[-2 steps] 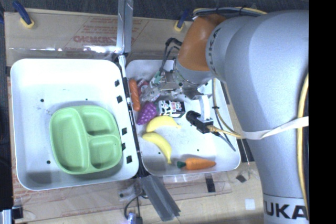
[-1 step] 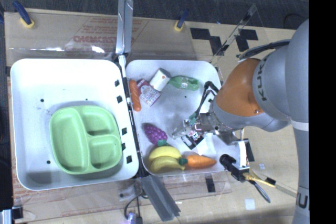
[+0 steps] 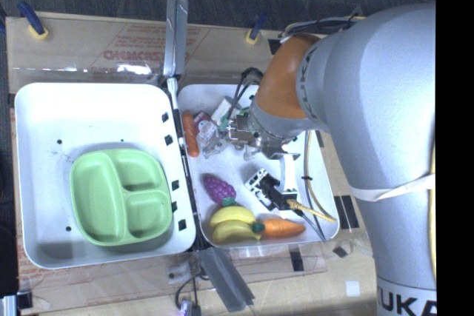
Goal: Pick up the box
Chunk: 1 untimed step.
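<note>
Nearest of all looms the arm (image 3: 378, 122), a broad smooth grey casing that fills the right side, with a glossy orange band (image 3: 285, 81) just above the wrist. It leans over the right bin (image 3: 237, 166) and hides most of that bin's right wall.

Below the band the gripper (image 3: 238, 131) sits low over the far half of the right bin; whether it is released or clenched I cannot tell – the wrist covers it from this side. Just beside it, toward the far wall, lies a small pale thing with a green mark that I take for the box (image 3: 222, 110) (its edges are too blurred to be sure). I cannot see it in the gripper's hold.

Clutter crowds the spot. A crinkled, clear, shiny wrapper (image 3: 207, 135) lies left of the gripper, very close to it, and a smooth orange sausage (image 3: 191, 134) runs along the left wall beside the wrapper. Nearer me sit a knobbly purple bunch of grapes (image 3: 218, 189), a curved yellow banana (image 3: 232, 223) and a tapered orange carrot (image 3: 283, 228), the carrot's thick end touching the banana.

Well apart, the left bin (image 3: 89, 115) – shallow, white, round-cornered – holds a matte green divided plate (image 3: 122, 196) with three compartments. Both bins rest on brown cardboard (image 3: 111, 41) held by blue clamps (image 3: 33, 20).
</note>
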Each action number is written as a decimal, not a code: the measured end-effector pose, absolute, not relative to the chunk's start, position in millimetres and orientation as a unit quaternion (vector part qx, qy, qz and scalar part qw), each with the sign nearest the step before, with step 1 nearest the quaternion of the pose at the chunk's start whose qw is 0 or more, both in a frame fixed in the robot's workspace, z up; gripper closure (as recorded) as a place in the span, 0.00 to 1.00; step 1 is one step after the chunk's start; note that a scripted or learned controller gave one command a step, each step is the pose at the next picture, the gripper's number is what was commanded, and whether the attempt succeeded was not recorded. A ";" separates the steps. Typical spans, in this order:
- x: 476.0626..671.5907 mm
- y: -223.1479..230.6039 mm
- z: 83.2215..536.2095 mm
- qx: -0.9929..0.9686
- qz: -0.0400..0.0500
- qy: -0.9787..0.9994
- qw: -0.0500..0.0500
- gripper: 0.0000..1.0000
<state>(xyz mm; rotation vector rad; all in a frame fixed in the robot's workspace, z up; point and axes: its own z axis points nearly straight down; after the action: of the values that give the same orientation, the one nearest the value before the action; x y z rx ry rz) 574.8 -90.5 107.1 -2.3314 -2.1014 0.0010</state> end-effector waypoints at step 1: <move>657.2 -73.5 193.3 -0.777 0.000 -0.629 0.000 0.00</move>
<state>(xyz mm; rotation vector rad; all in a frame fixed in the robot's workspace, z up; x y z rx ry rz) 657.2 -73.5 193.3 -2.4423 -1.9760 -0.0008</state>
